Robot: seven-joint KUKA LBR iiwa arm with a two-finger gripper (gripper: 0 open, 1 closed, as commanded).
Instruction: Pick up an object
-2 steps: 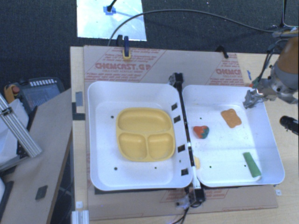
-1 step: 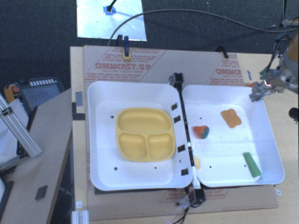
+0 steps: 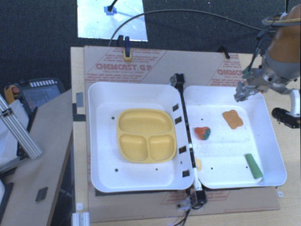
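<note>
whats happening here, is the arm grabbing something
Not yet. The gripper hangs over the far edge of the right bin, with nothing seen in it. Lying loose in that bin are an orange piece, a red and green piece and a green stick. The left bin holds a yellow divided tray. Nothing has been picked up.

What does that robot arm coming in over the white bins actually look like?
The grey metal arm with an orange band ends in a small grey metal gripper. The orange part is rounded and bulky, with a paler grey ring beneath it. Thin dark cables run alongside it.
</note>
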